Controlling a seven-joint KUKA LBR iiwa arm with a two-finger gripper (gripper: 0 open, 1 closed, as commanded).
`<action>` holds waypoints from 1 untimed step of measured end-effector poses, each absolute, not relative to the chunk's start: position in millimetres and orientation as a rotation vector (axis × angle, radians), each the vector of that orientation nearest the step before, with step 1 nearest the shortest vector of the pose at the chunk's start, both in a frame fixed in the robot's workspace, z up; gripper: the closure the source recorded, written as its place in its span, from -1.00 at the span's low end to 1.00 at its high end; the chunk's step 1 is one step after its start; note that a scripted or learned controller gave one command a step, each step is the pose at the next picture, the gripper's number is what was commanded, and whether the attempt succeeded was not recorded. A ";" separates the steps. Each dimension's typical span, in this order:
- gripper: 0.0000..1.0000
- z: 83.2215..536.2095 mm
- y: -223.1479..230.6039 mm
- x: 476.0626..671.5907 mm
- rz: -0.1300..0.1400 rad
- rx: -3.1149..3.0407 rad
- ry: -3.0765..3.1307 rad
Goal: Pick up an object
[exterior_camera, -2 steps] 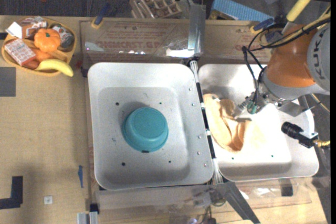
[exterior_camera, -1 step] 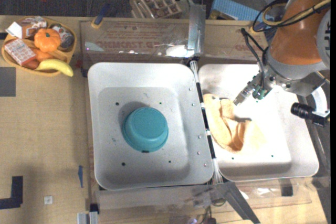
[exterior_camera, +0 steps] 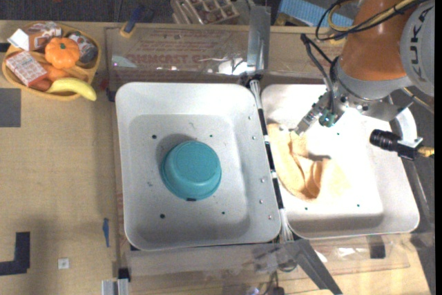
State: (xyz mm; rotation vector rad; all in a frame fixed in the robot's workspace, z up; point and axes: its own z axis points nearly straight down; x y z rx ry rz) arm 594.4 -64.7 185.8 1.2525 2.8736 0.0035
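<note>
Reaching in from the right of the camera view, the grey arm with its orange band (exterior_camera: pixel 376 34) hangs over the right shallow white plastic bin (exterior_camera: pixel 397 214), its two-finger gripper (exterior_camera: pixel 314 117) low above the bin's upper left part. Whether anything sits between its tips, or how wide they stand, cannot be told here.

A crumpled tan cloth (exterior_camera: pixel 304 166) lies in that bin's left half, close against the wall shared with the other bin. Its long axis runs from the upper left, near the gripper, down toward the bin's middle, where it folds into a darker bunch. The gripper is just above the cloth's upper end. To the cloth's right the bin floor is bare out to the far wall.

In the left shallow white plastic bin (exterior_camera: pixel 138 107) a round teal bowl (exterior_camera: pixel 192 169) sits upside down near the centre, with open floor on all sides.

A wicker basket of toy fruit (exterior_camera: pixel 52 62) rests on the bench at far left, well apart from both bins.
</note>
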 end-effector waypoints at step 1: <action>-1.00 185.9 -65.1 594.4 0.004 1.253 2.873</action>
